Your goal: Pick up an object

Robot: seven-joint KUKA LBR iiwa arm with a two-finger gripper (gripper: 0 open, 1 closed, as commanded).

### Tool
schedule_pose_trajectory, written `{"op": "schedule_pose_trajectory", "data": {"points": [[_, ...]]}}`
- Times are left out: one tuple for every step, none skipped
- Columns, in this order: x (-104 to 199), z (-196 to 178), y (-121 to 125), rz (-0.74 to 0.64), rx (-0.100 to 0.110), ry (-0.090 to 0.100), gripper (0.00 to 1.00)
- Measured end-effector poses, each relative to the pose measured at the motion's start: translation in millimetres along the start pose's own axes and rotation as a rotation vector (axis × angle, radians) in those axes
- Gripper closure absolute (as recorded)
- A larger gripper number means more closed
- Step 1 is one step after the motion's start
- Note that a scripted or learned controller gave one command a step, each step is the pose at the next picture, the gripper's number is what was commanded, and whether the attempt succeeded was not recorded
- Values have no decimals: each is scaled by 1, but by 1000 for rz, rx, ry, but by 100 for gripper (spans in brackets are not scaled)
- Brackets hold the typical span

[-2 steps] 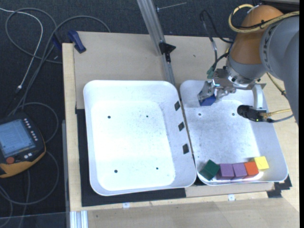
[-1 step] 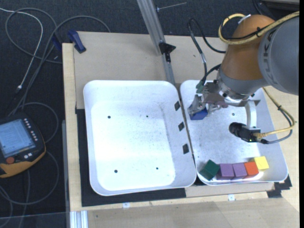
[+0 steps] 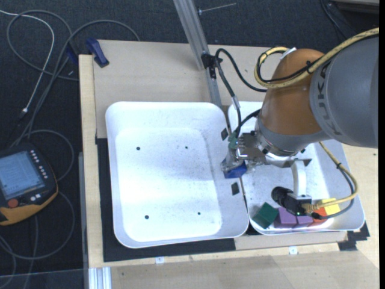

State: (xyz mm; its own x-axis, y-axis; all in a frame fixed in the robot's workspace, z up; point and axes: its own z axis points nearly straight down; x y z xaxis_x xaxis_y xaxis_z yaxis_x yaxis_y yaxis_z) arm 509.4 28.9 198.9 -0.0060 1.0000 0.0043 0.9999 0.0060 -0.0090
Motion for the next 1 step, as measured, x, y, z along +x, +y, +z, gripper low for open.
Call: {"op": "schedule_pose_trajectory", "data": {"points": [[20,-59,-8,1,-15,-2,100]]}}
